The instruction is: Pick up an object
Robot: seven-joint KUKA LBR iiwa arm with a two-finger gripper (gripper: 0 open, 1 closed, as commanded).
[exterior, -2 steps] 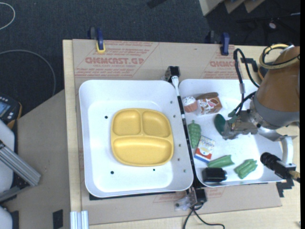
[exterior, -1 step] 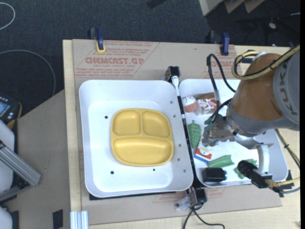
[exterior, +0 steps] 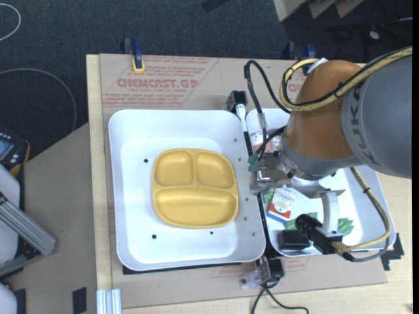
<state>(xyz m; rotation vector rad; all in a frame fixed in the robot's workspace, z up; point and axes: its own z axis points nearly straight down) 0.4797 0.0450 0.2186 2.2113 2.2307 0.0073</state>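
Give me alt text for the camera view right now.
A grey-and-orange arm reaches from the right over the right bin, hiding most of its small, cluttered items. In the left bin lies a yellow divided tray.

The arm (exterior: 386, 120) is showing a fat grey shell with dark lettering, and a glossy orange band (exterior: 321, 113) is wrapping the section above the wrist. Black and yellow cables (exterior: 298, 77) are looping over the orange part, and more are trailing along the lower side. A metal wrist block (exterior: 275, 169) is sitting underneath.
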